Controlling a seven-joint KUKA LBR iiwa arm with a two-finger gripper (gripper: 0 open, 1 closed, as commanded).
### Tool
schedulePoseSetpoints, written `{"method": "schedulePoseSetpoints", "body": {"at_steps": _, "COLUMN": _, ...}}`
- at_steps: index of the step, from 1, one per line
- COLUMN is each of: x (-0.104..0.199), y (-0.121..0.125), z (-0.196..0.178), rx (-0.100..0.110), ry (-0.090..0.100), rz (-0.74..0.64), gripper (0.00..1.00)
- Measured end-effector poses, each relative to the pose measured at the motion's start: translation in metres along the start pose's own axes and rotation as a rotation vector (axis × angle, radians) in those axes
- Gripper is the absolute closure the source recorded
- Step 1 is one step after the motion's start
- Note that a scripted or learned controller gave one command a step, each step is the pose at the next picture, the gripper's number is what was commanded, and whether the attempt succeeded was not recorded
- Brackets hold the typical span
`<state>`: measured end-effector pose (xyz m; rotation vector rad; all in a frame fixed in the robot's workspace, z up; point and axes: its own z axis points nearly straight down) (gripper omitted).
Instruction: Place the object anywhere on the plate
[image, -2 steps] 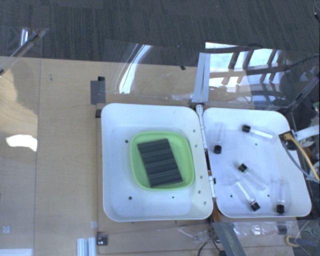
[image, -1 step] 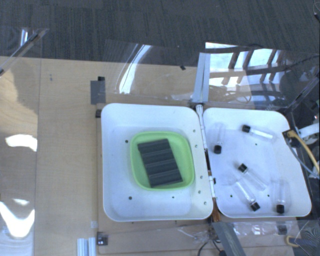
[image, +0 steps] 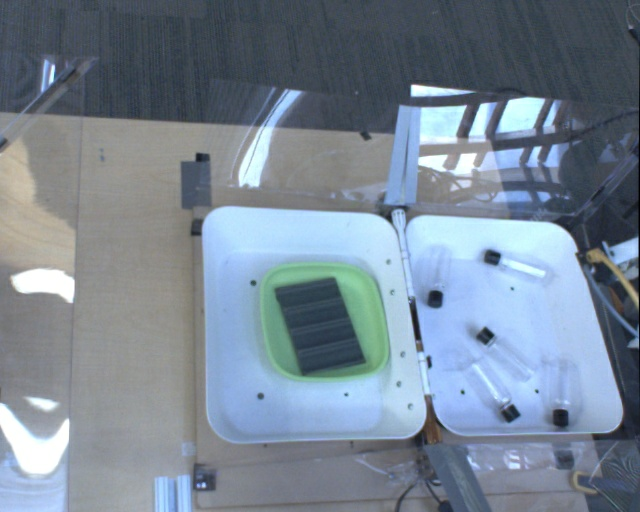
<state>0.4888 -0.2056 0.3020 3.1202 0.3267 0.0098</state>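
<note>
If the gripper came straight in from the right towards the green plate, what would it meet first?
Probably the rim of the right bin, then the clear vials lying inside it, though its height is unclear.

Dark ridged block (image: 318, 326) on green plate (image: 272, 330) in left bin (image: 225, 400); clear black-capped vials (image: 497, 352) scattered in right bin (image: 590, 400).

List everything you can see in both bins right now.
plate: one, green, middle of left bin
block: one, dark grey, ridged, lying on the plate
vials: five, clear with black caps, scattered in right bin
left bin: one, white
right bin: one, white, beside the left bin
bench: one, tan
</note>
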Motion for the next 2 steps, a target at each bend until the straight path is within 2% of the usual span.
{"method": "schedulePoseSetpoints", "body": {"at_steps": 1, "x": 0.0, "y": 0.0, "z": -0.01, "rx": -0.001, "ry": 0.0, "rz": 0.0, "gripper": 0.0}}
{"method": "schedulePoseSetpoints", "body": {"at_steps": 2, "x": -0.001, "y": -0.001, "z": 0.04, "rx": 0.004, "ry": -0.003, "rz": 0.003, "gripper": 0.0}}
